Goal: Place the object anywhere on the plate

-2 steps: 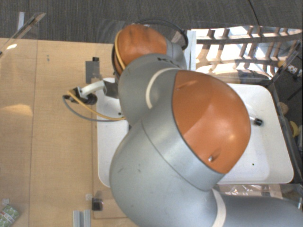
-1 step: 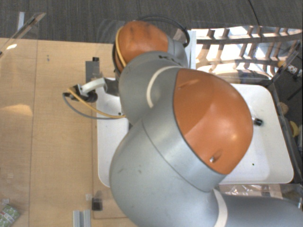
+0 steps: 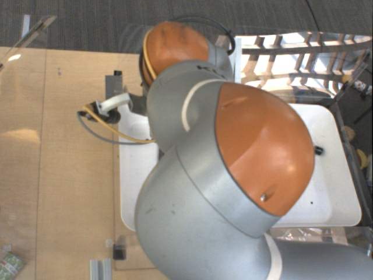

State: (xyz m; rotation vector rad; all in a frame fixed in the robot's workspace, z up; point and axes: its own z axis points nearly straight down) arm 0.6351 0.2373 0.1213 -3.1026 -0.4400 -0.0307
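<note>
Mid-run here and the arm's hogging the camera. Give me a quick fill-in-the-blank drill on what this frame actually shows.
1. The grey KUKA arm carries big rounded caps coloured ____.
2. The shallow bin showing past the arm is coloured ____.
3. The bench surface at the view's left is light ____.
4. A thin ____ cable curves over the bench beside the arm.

Missing words: orange; white; wood; yellow

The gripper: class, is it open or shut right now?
Cannot tell. The grey and orange arm covers most of the white bin, and its bulk blocks the gripper's end.
</note>
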